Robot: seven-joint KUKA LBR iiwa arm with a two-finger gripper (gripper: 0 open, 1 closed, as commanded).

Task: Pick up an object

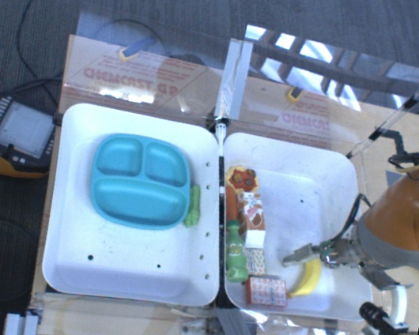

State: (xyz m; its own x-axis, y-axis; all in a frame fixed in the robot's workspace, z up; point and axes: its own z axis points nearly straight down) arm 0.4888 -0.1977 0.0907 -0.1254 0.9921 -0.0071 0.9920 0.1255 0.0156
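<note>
The right bin (330, 164) holds the reachable items. The arm (397, 216) enters from the right. The banana (305, 279) lies near the bin's front edge, touching the gripper (308, 255). Finger state: cannot tell. Recommend centring over the banana's middle before closing, clear of the red box (266, 291).

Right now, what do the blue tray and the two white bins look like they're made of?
The blue tray looks like moulded plastic: even colour, soft sheen, rounded compartments. The left bin and right bin also seem to be plastic, smooth and slightly glossy with rounded corners, though coated metal can't be ruled out.
</note>
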